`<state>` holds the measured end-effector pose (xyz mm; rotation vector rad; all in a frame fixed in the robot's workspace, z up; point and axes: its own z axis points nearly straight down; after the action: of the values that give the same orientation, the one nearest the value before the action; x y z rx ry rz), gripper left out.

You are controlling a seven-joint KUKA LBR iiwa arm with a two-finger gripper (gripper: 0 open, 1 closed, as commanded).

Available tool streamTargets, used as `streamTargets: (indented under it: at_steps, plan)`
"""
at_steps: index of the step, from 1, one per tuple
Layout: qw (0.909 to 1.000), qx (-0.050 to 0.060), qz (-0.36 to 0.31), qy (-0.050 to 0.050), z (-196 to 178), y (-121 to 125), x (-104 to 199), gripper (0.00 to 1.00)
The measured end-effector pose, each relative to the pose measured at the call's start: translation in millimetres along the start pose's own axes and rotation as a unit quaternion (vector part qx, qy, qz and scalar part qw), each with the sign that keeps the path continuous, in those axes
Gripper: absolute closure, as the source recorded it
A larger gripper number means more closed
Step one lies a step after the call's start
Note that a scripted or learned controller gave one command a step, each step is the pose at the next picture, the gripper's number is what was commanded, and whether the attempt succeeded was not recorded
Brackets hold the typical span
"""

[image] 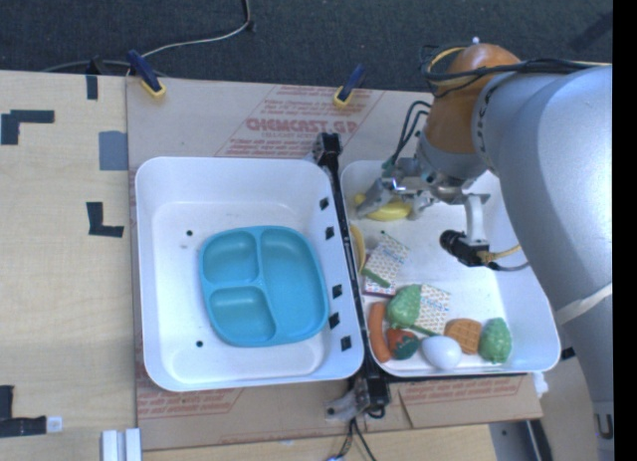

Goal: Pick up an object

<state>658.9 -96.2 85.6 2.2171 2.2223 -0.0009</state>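
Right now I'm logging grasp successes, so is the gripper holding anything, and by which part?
It cannot be told. The gripper sits low over the yellow banana-like toy in the right bin, but the wrist hides whether anything is held.

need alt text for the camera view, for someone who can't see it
A grey robot arm with an orange band lowers its gripper over a yellow banana-shaped toy at the far end of the right white bin. Toy foods cluster at that bin's near end, including a white egg. The left white bin holds a blue three-compartment plastic tray.
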Motion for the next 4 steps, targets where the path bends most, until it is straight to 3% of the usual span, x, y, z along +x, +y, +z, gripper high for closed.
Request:
streamTargets:
  at_steps: [1, 2, 3, 4]
  plan:
    - [1.0000, 0.001, 0.000, 0.001, 0.2, 6.1, -2.0, 0.00]
    - [1.0000, 0.008, -0.001, 0.001, -8.3, 3.7, -2.5, 1.00]
    - [1.0000, 0.008, -0.001, 0.000, -8.3, 3.7, -2.6, 0.00]
    - [1.0000, 0.001, 0.001, 0.000, -60.4, 9.2, -24.3, 0.00]
